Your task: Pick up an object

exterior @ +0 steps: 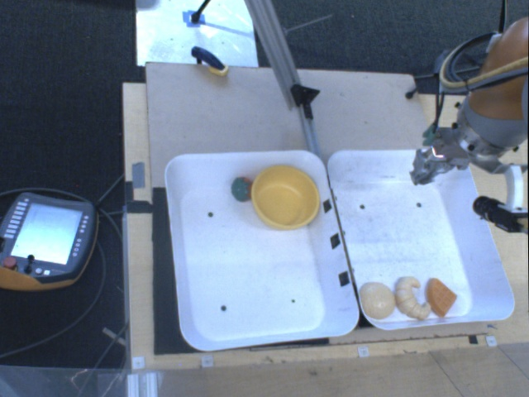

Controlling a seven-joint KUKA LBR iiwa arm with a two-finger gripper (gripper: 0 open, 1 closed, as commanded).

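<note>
Left bin (198, 304): yellow bowl (285, 197) at far edge, round, glossy, upright; small dark green lump (240, 188) touching its left side, shape hard to make out. Right bin (488, 263): near edge holds row of cream egg-like piece (377, 300), pale curled piece (410, 297), orange wedge (440, 297). My pincer (423, 172) over right bin's far part, well apart from row; whether parted or closed, cannot tell.

No readable writing anywhere here. The handheld control pad (43, 240) at the left shows a lit screen, but it's washed out to a pale glare and nothing on it resolves into letters or numbers. No labels, brands or signs can be made out on anything else.
</note>
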